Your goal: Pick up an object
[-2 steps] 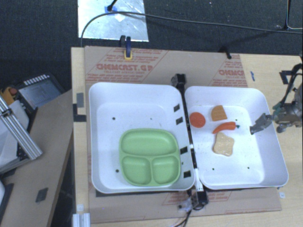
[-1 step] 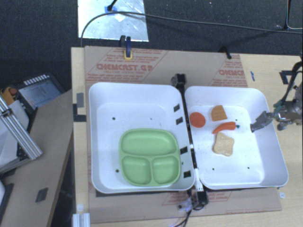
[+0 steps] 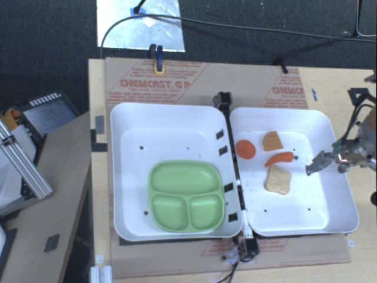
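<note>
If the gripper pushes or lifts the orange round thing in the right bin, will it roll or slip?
The orange round thing looks like a flat disc lying on its face, so it would probably slide, not roll. It looks smooth and low, so it might slip from a grasp. It appears small, likely light. The gripper is apart from it, over the right bin.

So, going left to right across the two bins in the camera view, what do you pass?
Green divided plate → round red-orange piece → pale bread-like piece → gripper.
</note>
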